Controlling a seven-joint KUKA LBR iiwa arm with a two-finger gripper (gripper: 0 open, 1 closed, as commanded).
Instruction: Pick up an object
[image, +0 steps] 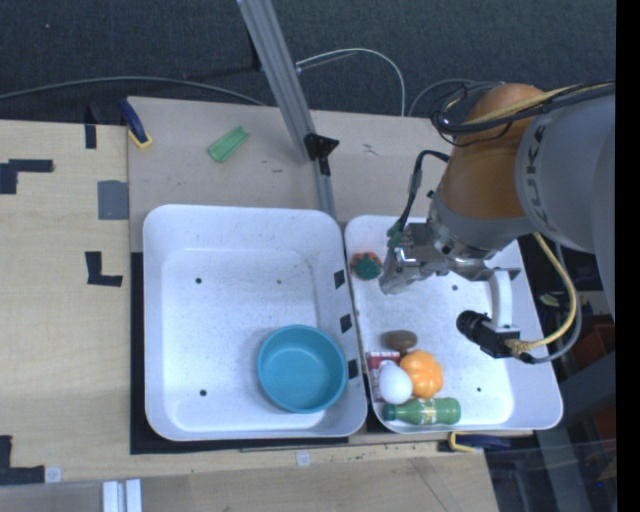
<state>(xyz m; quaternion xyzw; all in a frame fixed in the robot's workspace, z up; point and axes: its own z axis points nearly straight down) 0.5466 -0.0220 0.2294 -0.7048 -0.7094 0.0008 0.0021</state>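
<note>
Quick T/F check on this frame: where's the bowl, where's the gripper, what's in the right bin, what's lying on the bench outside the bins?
1. The blue bowl sits in the left bin. True.
2. The gripper is over the left bin. False: it hangs over the right bin, near its far left corner.
3. An orange ball, a white egg and a green bottle cluster at the near end of the right bin. True.
4. The green bottle stands upright. False: it lies on its side along the near wall.
5. A green block lies on the bench outside the bins. True.
6. The bowl is red. False: it is blue.
</note>
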